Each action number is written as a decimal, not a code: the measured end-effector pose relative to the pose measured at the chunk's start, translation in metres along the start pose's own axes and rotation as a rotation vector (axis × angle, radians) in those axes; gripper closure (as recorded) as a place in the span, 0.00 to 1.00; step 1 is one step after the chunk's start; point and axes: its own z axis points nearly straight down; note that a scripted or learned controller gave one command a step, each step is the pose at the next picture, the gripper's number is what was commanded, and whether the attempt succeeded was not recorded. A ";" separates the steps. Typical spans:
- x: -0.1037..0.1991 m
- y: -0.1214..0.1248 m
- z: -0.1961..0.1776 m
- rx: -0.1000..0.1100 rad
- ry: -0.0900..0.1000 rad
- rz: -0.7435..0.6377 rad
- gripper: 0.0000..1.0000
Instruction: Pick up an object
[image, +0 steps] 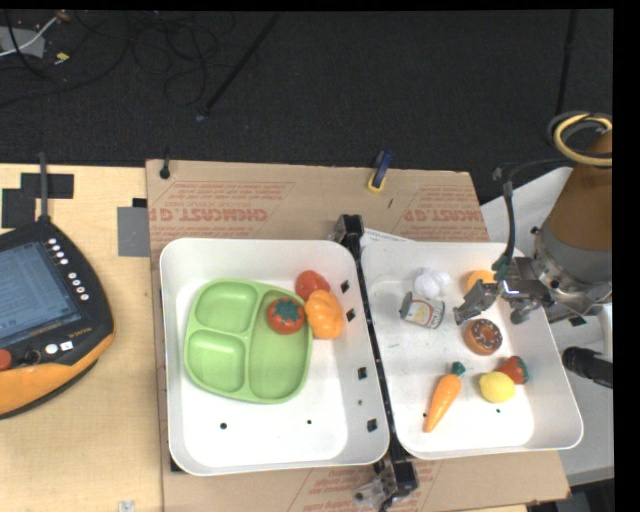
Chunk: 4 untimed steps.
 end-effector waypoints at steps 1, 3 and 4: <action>-0.001 -0.001 0.047 0.001 0.000 0.000 0.00; 0.003 0.010 0.139 -0.005 -0.001 0.000 0.00; 0.002 0.010 0.128 -0.003 0.002 0.005 1.00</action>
